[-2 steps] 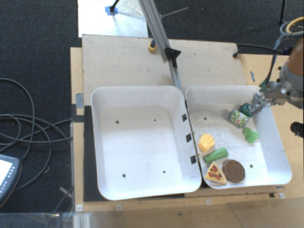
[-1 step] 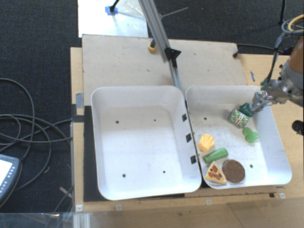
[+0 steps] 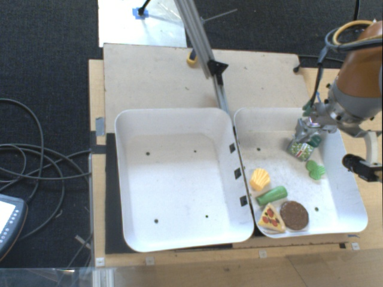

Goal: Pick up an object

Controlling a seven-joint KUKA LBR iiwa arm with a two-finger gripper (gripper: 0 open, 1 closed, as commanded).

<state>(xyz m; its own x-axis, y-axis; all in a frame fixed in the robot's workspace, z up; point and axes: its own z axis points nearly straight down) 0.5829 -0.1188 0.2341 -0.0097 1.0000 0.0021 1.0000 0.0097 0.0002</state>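
My gripper (image 3: 310,130) hangs over the far right part of the right bin (image 3: 347,220). It is shut on the top of a green-and-white packet (image 3: 301,148), which sits tilted between the fingers just below the wrist. A small green lump (image 3: 315,171) lies on the bin floor close beside the packet. Nearer the front lie a yellow shell-shaped piece (image 3: 260,178), a green pickle (image 3: 272,195), a pizza slice (image 3: 271,218) and a brown round patty (image 3: 294,215).
The left bin (image 3: 128,160) stands against the right one, with a raised rim between them. A slanted metal pole (image 3: 200,34) crosses above the far edge of the bench. Cables lie on the dark floor to the left.
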